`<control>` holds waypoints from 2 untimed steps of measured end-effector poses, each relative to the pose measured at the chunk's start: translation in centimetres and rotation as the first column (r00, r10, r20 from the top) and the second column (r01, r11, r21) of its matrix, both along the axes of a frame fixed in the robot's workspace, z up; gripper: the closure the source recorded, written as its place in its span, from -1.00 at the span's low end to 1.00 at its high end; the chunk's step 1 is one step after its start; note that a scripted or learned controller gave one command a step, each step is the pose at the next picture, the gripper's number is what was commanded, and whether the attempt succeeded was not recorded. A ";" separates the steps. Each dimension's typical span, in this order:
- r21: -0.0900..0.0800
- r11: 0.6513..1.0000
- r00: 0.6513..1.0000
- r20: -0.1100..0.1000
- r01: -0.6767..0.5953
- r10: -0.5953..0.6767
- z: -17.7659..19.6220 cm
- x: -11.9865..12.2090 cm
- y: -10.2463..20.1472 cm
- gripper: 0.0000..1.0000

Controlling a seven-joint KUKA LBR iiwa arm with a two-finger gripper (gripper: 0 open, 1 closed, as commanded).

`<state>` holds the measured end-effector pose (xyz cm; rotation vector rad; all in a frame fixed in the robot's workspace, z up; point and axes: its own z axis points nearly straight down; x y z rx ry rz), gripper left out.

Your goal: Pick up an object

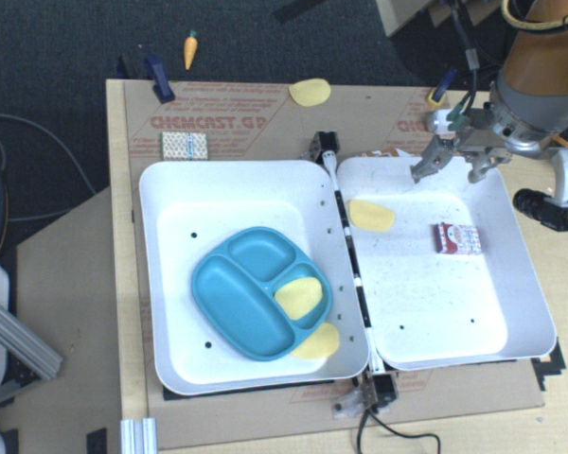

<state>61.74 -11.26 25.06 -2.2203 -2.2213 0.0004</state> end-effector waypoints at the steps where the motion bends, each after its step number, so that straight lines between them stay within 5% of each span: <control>1: -0.001 1.000 1.000 -0.001 0.002 -0.002 -10.9 -5.2 -4.4 -1.00; 2: -0.003 1.000 1.000 0.008 0.000 0.000 -16.2 -1.0 -8.2 -1.00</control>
